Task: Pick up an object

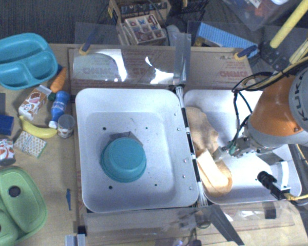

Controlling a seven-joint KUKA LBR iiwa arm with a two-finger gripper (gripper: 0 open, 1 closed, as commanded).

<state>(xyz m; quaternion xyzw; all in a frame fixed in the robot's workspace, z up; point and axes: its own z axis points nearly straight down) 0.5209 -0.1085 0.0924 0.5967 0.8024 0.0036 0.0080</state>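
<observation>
Left white bin [87, 137] holding upturned teal bowl [123, 159], right white bin [287, 181] beside it, grey-orange arm [277, 114] bent down into right bin, tan bread-like pieces [208, 147] at its left wall, gripper [227, 151] touching them, grip state cannot be told.

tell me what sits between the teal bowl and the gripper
In the camera view, the metal divider where the two bins meet, then a tan bread-like piece, lie between the teal bowl and the gripper.

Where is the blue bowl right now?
The blue bowl sits upside down in the left white bin, a bit toward its lower left. It is far from the gripper, which is over in the right bin.
</observation>
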